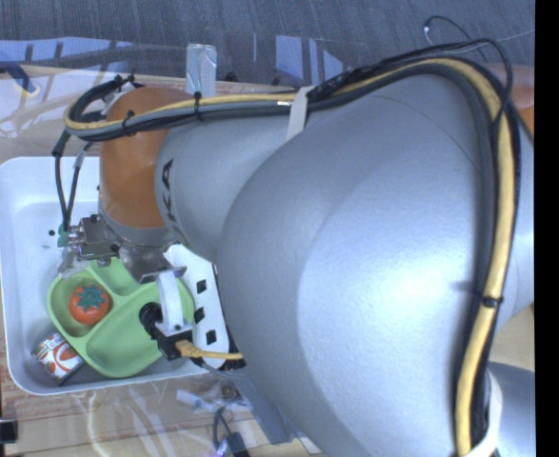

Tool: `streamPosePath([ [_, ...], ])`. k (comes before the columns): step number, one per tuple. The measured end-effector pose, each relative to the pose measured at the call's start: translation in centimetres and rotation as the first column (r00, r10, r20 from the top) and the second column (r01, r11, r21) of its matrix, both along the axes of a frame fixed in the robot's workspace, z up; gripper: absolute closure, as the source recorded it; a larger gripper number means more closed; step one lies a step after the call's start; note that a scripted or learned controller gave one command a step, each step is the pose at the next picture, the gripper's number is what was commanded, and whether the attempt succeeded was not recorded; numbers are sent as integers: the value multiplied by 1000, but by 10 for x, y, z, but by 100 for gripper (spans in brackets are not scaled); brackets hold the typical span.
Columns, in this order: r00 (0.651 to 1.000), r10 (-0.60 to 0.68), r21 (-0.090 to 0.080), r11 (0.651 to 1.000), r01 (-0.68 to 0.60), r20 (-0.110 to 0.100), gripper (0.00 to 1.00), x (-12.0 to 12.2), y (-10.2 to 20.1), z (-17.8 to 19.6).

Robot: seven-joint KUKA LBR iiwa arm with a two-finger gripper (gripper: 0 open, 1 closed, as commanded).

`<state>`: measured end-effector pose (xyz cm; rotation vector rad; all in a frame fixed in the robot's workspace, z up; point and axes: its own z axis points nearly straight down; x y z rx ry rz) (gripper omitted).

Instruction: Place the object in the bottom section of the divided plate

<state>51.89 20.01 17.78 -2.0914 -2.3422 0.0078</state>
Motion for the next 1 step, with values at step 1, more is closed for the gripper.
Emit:
streamPosePath([
  [1, 988, -156, 1, 988, 156, 1, 0, -9, -26, 33],
])
